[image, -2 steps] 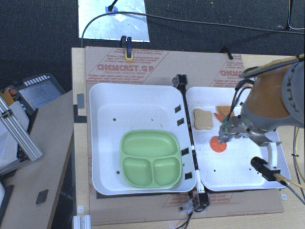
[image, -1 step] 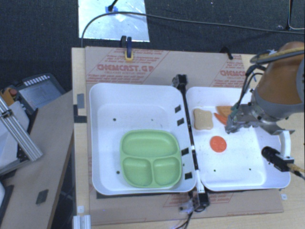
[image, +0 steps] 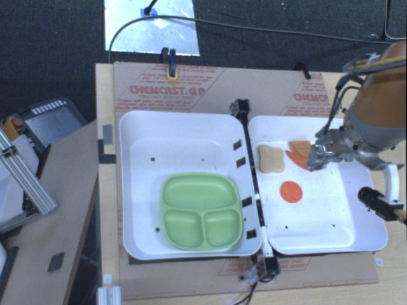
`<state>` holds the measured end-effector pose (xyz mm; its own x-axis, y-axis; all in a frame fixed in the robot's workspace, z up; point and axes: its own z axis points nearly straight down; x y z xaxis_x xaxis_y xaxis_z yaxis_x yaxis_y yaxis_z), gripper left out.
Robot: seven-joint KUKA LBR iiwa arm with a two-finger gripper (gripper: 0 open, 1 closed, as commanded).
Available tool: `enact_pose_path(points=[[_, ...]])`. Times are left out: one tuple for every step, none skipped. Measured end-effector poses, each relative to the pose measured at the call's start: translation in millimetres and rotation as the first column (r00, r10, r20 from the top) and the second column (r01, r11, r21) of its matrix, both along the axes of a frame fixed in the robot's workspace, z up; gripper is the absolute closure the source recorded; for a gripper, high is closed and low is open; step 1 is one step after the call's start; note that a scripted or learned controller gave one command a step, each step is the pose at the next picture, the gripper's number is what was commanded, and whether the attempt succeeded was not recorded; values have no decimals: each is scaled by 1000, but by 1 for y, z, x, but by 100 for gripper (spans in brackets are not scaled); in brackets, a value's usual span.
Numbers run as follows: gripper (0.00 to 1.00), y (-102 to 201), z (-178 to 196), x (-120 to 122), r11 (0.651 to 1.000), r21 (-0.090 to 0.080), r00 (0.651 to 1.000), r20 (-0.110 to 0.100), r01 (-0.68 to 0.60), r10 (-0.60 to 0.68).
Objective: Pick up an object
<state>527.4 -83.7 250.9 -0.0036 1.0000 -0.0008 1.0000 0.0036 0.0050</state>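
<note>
The right bin (image: 337, 234) holds a tan slice of toy bread (image: 271, 159), a red round disc (image: 292, 192) and an orange piece (image: 299, 151) at the back. My gripper (image: 316, 162) hangs low over the right bin, right beside the orange piece and to the right of the bread. Its tips are small and dark against the bin floor. The orange-banded arm (image: 381, 100) comes in from the right above it.
The left bin (image: 146, 132) carries a green divided plate (image: 202, 210) with three compartments. A black hinge strip (image: 249, 170) runs between the bins. Cables (image: 337, 103) hang from the wrist. Cardboard (image: 210, 84) lies under both bins.
</note>
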Motion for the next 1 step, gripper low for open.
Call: enact_pose_path(points=[[100,56,-9,18,1000,2,1000,-2,-6,6]])
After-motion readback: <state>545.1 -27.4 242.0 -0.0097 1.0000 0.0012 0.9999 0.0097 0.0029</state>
